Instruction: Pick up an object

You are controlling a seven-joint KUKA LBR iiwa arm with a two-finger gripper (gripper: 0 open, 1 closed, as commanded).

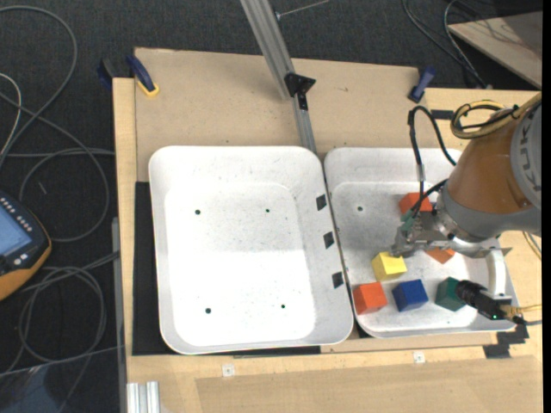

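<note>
Yellow block (389, 265) sits just below the gripper (406, 242).

Place: a robotics lab or test workshop.
Bench: plywood board (258, 93) held down by blue clamps (143, 74).
Floor: dark carpet strewn with loose cables (52, 144).
Gear: metal pole (271, 37) slanting over the bench; handheld control unit (17, 243) at the left edge.

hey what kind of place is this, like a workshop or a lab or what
Most likely a robotics lab bench set up for grasping trials. A grey and orange robot arm reaches over two white bins, one holding small coloured blocks, with loose cables on the dark floor.
</note>
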